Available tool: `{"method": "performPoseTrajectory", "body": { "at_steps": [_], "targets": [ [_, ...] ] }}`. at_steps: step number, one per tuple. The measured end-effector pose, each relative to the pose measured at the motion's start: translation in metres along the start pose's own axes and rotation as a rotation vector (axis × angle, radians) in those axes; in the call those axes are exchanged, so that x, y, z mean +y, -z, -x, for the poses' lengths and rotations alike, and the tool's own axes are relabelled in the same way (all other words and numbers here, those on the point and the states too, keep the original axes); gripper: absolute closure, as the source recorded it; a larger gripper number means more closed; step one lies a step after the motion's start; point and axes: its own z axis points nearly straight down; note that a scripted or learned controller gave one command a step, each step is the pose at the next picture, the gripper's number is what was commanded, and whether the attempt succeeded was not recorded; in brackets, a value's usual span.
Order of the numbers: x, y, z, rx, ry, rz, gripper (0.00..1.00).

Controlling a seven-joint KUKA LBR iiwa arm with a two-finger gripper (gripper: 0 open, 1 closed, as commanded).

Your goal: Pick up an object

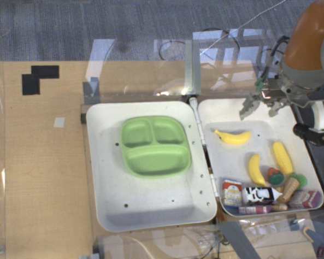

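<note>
**Open gripper above the right bin's far edge**

Camera view: the arm enters at the upper right of the frame, its orange band showing above the grey wrist. The gripper hangs over the upper part of the right bin, its two fingers spread wide with nothing between them. Just below it, lower and to the left in the frame, lies a banana, apart from the fingers. Further down are a second banana and a corn cob, side by side. Along the bin's lower edge sit a small carton, a black-and-white box, a cone and a red-and-green piece, crowded together. In the left bin at the frame's centre rests a green tray with three compartments
</note>
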Motion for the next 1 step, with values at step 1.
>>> {"method": "performPoseTrajectory", "body": {
  "at_steps": [1],
  "targets": [
    [-0.0170,-0.1380,-0.0124,0.001,0.126,0.002,0.00]
  ]
}}
